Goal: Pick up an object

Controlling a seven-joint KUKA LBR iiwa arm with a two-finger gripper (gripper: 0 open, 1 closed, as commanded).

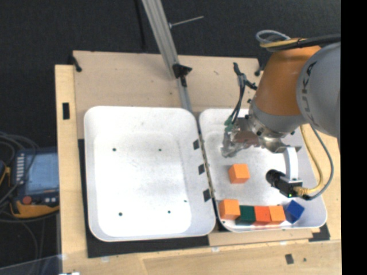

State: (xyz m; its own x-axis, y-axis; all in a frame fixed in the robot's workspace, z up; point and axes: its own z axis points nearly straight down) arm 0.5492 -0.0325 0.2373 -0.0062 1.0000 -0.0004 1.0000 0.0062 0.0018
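My gripper (pixel 230 146) hangs over the upper left part of the right bin (pixel 213 119), under the grey and orange wrist. An orange cube (pixel 239 173) lies alone on the bin floor just below and to the right of the fingertips, apart from them. Along the bin's front wall runs a row of blocks: an orange one (pixel 230 208), a dark green one (pixel 248 214), two more orange ones (pixel 269 214), and a blue one (pixel 294 210) at the right end. Nothing shows between the fingers.
The left bin (pixel 92 153) sits beside the right one, with clips on the shared rim (pixel 202 168). A slanted metal rail (pixel 166 44) rises behind the bins. A black cable connector (pixel 282 182) hangs from the wrist over the right bin.
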